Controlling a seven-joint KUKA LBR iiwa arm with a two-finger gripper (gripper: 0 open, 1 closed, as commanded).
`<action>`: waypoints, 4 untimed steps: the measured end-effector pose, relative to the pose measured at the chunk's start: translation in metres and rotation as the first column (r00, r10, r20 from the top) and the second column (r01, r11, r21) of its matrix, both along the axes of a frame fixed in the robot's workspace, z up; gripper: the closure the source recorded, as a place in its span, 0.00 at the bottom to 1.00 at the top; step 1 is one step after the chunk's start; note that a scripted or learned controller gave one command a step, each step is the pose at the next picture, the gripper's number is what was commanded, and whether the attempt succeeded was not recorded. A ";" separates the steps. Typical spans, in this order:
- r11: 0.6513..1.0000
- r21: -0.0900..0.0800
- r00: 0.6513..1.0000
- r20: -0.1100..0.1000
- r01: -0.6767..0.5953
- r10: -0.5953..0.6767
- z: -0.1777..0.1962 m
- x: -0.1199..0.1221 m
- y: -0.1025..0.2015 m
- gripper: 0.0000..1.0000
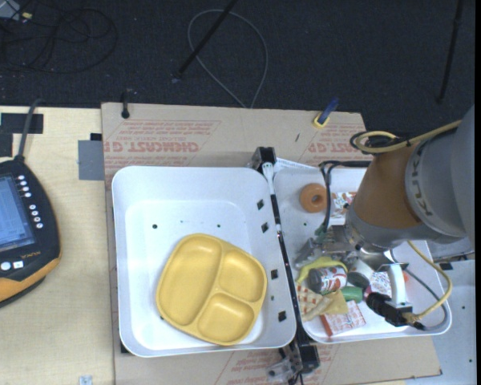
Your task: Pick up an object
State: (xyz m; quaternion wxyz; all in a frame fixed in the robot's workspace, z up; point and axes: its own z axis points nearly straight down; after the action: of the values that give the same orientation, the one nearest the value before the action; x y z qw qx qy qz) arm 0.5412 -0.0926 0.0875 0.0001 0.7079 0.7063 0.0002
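Note:
The right bin (361, 331) holds a heap of small objects: a brown round piece (313, 197) near its back, a red and white can (329, 279) with a yellow banana-like piece (319, 265) over it, a tan wedge (330, 303), a red and white packet (343, 319) and a small printed packet (381, 281). The arm's orange band (385, 195) and grey wrist hang over the bin's middle. The gripper (330, 247) reaches down beside the can, its tips lost among the clutter.
The left bin (144, 207) holds a yellow divided plate (211, 287). A handheld control pendant (12, 227) lies at the far left of the bench. Cables (421, 299) trail over the right bin's right side. Cardboard (224, 139) lies under both bins.

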 end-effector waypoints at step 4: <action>1.000 0.006 1.000 -0.001 -0.002 0.002 0.009 -0.041 -0.050 1.00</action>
State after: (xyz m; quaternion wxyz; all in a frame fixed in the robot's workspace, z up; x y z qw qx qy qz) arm 0.5001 -0.1430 0.0969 -0.0025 0.7074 0.7068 0.0022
